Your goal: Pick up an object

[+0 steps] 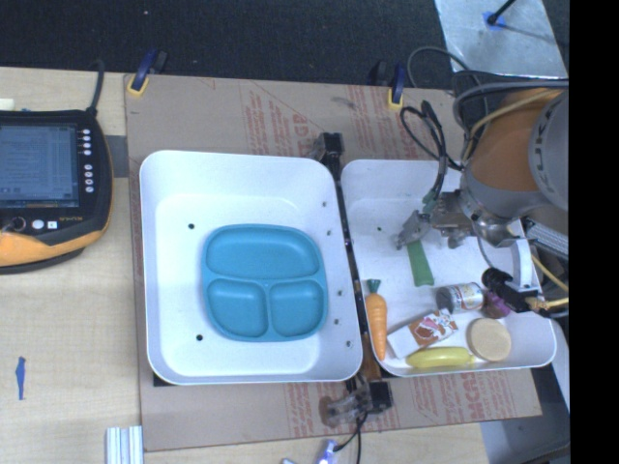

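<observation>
Cardboard-covered desk (242, 114), dark floor behind; gripper (411, 235) low in right bin (387, 187), fingers spread, just above green stick (420, 263).

The bench (58, 356) has a pale wooden top. A brown cardboard sheet (280, 114) with faint red print covers its middle part and reaches almost to the front edge. Small clamps, one blue and yellow (142, 72), hold the sheet at the far edge. Behind the bench the floor (242, 17) is dark, like a black carpet, and a pale grey sheet (503, 22) lies on it near the far right corner. At the left edge of the bench rests a control tablet (48, 187) with a lit screen and an orange underside. The light is even and soft.
</observation>
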You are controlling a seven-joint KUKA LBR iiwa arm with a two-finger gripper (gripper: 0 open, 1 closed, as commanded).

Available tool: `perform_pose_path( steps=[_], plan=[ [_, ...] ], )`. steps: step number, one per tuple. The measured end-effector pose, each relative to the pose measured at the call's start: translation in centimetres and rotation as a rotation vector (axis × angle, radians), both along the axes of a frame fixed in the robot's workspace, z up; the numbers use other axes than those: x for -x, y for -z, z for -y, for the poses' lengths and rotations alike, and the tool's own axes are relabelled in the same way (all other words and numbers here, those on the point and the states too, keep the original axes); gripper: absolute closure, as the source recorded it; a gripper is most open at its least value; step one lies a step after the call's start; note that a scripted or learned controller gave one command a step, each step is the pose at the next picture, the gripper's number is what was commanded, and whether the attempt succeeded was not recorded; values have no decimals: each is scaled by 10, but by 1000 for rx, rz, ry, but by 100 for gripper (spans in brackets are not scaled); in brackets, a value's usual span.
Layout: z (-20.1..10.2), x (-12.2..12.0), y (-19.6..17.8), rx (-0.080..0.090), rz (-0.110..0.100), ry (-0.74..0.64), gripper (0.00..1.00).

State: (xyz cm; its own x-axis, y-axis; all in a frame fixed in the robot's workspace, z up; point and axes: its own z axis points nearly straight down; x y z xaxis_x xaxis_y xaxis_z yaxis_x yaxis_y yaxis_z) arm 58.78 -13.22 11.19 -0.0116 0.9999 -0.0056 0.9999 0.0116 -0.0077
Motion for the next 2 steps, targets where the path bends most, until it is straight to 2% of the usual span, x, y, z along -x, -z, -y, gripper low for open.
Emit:
perform_pose_path(
  steps=[1,2],
  plan=[
    [1,0,-10,2,2,1,100],
    [1,0,-10,3,2,0,0]
  ],
)
